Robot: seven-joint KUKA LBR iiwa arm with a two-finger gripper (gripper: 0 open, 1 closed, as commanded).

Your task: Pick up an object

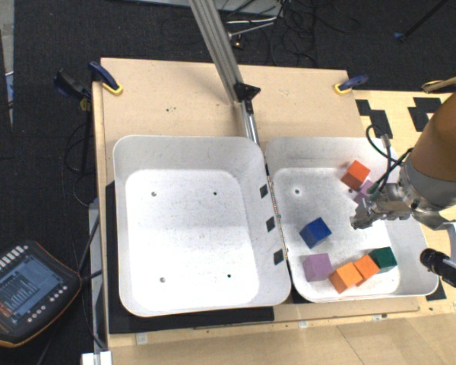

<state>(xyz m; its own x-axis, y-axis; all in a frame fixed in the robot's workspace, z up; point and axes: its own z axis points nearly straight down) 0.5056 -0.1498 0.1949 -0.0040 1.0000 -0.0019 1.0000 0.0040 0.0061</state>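
Observation:
The right bin (289,158) holds several blocks. An orange block (356,174) lies near its far right side. A blue block (315,232) sits in the middle. Along the front lie a purple block (317,266), an orange block (348,274) and a green block (383,259) close together. My gripper (362,220) hangs over the right part of this bin, right of the blue block and below the far orange block. A small pale purple piece (364,189) shows just above the gripper.
The left bin (129,204) lies beside the right one. A slanted metal pole (216,40) rises from the bench behind the bins. A handheld pendant (23,291) lies off the bench at the lower left.

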